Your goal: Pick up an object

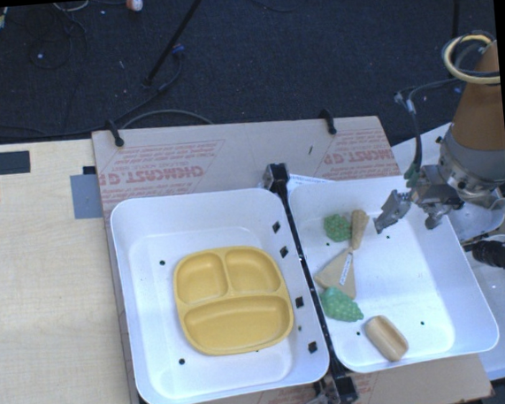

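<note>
Claw (411, 211) hangs over the right bin's (458, 310) upper edge, fingers spread, gripping nothing; green toy pieces (336, 227), wedge (337, 271) and bread roll (385, 337) lie inside. Yellow tray (232, 298) sits in the left bin (146, 296).

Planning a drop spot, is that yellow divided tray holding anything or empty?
Empty: the yellow divided plastic tray shows three bare compartments.

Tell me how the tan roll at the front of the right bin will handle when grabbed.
The roll looks rounded and oblong, so it may roll or squirt sideways if pinched off-centre. It looks like toy food, probably light and stiff. It lies apart from the green pieces, so the gripper should get clear access.
</note>
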Motion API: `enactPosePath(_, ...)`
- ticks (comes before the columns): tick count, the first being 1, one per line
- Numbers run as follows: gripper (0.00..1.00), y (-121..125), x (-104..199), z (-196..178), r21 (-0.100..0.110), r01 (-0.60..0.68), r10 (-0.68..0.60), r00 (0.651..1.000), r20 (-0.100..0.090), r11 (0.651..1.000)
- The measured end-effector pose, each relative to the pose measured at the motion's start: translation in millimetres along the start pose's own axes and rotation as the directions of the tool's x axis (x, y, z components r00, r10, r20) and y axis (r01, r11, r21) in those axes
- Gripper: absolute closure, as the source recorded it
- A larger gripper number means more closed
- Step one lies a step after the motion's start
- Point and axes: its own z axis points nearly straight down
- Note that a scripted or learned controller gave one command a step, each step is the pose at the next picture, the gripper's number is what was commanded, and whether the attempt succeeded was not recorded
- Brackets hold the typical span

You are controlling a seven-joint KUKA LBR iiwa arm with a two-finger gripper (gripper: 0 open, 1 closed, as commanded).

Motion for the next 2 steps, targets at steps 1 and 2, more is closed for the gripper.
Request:
enactPosePath(1, 0.0, 1.8, 0.0, -5.5, -0.01, 0.002, -0.002, 1.0, 0.002, 1.0)
enactPosePath(2, 0.0, 1.9, 2.2, 39.2, -0.006, 0.002, -0.002, 1.0, 0.001, 1.0)
